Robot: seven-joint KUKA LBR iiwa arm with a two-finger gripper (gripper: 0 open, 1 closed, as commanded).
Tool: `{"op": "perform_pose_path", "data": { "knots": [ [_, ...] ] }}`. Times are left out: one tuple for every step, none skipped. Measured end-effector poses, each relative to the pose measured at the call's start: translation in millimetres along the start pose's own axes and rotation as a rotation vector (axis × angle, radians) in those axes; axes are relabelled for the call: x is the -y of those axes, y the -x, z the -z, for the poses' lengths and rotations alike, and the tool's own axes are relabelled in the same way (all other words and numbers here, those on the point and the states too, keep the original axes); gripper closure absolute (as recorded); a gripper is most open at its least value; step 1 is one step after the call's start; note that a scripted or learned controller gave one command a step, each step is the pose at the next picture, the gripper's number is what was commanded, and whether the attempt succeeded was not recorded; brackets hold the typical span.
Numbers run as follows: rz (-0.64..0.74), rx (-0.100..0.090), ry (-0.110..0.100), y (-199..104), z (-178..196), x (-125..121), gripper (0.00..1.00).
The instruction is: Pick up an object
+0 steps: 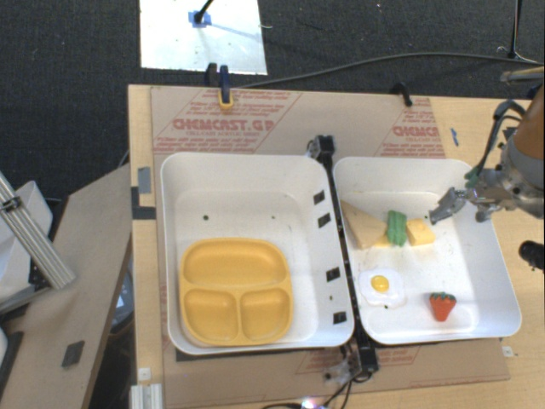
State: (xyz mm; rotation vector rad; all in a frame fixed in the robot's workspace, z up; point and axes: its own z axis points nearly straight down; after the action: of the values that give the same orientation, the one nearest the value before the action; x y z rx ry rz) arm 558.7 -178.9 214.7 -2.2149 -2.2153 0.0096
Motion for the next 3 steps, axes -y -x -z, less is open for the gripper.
{"op": "perform_pose_path", "data": {
  "knots": [
    [0.003, 0.003, 0.012, 0, 7, -3, 0.0],
    [0.001, 0.002, 0.008, 8, -45, 3, 0.0],
    [0.001, 0.001, 0.009, 3, -87, 3, 0.0]
  ]
}}
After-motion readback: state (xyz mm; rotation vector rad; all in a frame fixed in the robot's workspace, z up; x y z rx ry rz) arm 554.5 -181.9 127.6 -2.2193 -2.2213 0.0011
